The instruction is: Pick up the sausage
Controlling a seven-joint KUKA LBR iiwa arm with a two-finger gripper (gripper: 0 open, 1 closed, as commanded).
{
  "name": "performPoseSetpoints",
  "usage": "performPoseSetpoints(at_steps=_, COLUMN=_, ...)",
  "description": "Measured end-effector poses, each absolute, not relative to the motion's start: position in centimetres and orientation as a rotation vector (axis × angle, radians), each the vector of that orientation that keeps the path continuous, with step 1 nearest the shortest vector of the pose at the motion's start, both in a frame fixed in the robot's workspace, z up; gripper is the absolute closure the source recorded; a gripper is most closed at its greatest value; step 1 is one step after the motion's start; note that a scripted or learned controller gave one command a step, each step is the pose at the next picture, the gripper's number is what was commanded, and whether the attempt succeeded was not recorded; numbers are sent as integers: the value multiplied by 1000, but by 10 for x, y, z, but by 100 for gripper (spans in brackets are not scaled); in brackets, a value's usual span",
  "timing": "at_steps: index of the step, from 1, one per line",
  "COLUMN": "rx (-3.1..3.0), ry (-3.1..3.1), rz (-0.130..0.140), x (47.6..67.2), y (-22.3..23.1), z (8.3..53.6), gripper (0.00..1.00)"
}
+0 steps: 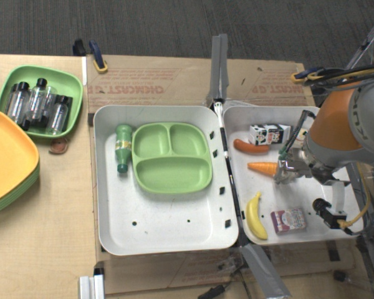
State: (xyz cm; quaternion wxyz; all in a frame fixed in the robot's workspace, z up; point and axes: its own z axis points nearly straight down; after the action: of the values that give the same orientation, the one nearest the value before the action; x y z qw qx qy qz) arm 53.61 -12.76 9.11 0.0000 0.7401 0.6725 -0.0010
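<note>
Across the brown cardboard sheet (174, 83) under the bins runs red lettering, printed mirror-wise and too faint to read for certain. At three o'clock on the bench sits the right shallow white bin (293, 235), and it holds five things: a small black-and-white printed carton (267, 133) toward twelve o'clock, its print too small to read; the smooth reddish-orange sausage (250, 146), a slim curved link lying crosswise just below that carton; an orange carrot-shaped toy (262, 167) just beneath the sausage, its thick end touching the gripper; a yellow banana (256, 217) at seven o'clock; and a small pink printed packet (288, 220) at six o'clock, its label illegible. The two-finger gripper (285, 170) hangs at the bin's centre, beside the carrot's thick end and apart from the sausage; whether it is spread or pressed together I cannot tell. At the bench's middle, the left shallow white bin (156, 232) holds a light green three-compartment plastic plate (171, 157) and a green plastic bottle (123, 147) lying at its nine o'clock side. At ten o'clock, a green square tray (12, 80) carries several dark-capped clear bottles (37, 108), above a stack of orange plates (9, 161).
</note>
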Motion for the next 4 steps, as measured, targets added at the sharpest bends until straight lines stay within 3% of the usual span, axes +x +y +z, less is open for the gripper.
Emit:
performPoseSetpoints(at_steps=1, rx=2670, ry=1655, rz=-5, x=534, y=-196, z=91, gripper=100)
performPoseSetpoints(at_steps=2, rx=2499, ry=1910, rz=-4, x=508, y=-209, z=91, gripper=100)
performPoseSetpoints(at_steps=4, rx=2951, ry=1092, rz=-7, x=476, y=-208, z=90, gripper=100)
